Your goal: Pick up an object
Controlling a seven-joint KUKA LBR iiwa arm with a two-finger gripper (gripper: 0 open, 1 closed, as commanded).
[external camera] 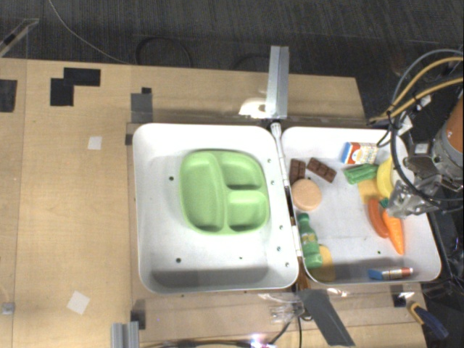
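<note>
My gripper hangs over the right side of the right bin, just above the top end of an orange carrot. A red-orange piece lies right beside the carrot. A yellow banana-like toy and a green piece sit just behind the gripper. Further left are two brown chocolate bars, a round tan disc and a green bottle. A small carton lies at the back. A blue and red marker rests by the front wall.
The left bin holds a green divided plate. A metal post stands behind the divider between the bins. Cables loop above the arm at the right.
</note>
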